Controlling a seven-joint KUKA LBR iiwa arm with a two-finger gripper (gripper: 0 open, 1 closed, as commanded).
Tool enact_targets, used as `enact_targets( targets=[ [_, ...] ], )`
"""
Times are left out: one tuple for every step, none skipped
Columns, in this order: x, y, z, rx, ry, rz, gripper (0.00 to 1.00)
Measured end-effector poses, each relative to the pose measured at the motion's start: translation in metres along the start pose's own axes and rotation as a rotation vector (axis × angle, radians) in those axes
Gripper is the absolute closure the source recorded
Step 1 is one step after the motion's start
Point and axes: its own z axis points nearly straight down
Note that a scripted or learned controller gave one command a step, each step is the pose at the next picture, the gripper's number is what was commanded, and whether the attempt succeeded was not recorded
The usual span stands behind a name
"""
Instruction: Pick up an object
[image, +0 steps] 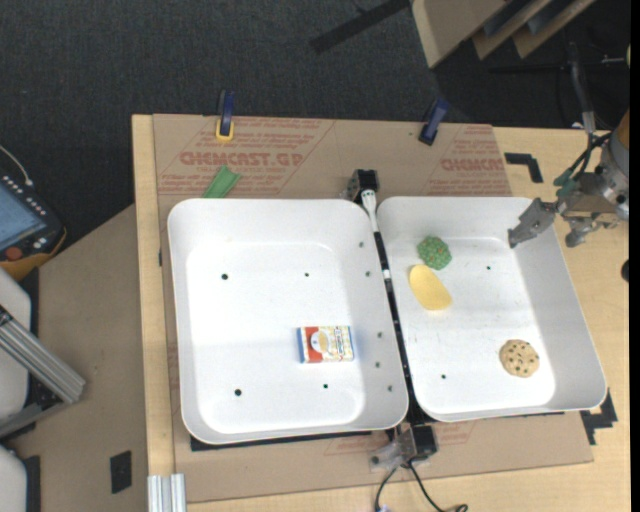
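Bench, seen from above at a slant: a brown cardboard sheet (330, 150) printed with red lettering carries two shallow white bins side by side. Left bin (200, 330): one small carton (325, 344), white and blue with a red and orange picture on its face, lying flat in the lower middle of the floor, well apart from every wall. Right bin (570, 330): three items. A green knobbly ball (434, 252) sits in the upper left part of the floor; a pale yellow oval piece (431, 288) lies just below it, the two near or touching, which of these cannot be told. A round tan cookie (519, 357) with dark chips lies near the lower right corner, well apart from the other two. Gripper (556, 228): at the upper right edge of the right bin, above its rim, reaching in from the right; two grey fingers (528, 222) are spread apart with nothing between them. It is well apart from the cookie and from the green and yellow pair. Fittings: a green strip (220, 183) lies on the cardboard above the left bin; two blue clamps (226, 112) hold the far edge of the sheet; a black fixture (362, 185) stands at the top of the seam between the bins.
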Motion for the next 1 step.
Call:
enact_targets(
  targets=[
    [-0.0001,0.0007,-0.0111,-0.004,-0.001,-0.001,1.00]
  ],
)
